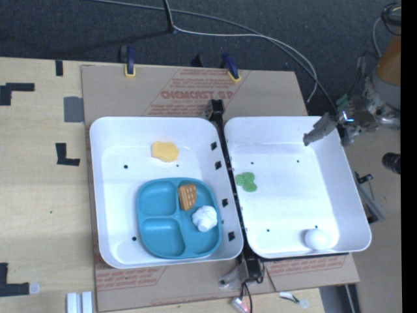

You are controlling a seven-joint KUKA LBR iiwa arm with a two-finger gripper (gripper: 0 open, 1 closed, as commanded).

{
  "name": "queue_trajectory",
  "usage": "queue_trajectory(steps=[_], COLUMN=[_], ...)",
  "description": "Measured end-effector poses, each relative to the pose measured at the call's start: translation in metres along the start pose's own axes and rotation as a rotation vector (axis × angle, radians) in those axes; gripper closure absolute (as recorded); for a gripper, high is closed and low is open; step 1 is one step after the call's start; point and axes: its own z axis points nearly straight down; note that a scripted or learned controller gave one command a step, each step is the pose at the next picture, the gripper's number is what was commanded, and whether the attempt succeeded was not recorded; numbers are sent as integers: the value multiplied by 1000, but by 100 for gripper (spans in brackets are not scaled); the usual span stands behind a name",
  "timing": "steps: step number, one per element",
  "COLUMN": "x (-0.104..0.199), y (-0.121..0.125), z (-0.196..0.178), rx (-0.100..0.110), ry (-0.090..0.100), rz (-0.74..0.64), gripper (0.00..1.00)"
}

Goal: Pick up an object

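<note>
Where fingers hover (grip unclear), smooth white ball, flat green piece.

two white bins, one blue tray, five small objects

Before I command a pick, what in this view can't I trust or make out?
- Gripper: small and dark at the right bin's far edge; finger state unreadable.
- Arm: cut off by the right frame edge.
- White lump in the blue tray: too blurred to identify.
- Green item: too small to identify.
</note>
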Motion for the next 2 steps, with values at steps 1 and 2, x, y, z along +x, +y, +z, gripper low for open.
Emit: queue_trajectory(steps=[1, 2], x=[33, 52], y=[-47, -39], z=[26, 115], rx=[7, 13], ry=[2, 2], rz=[1, -2], gripper=[0, 0])
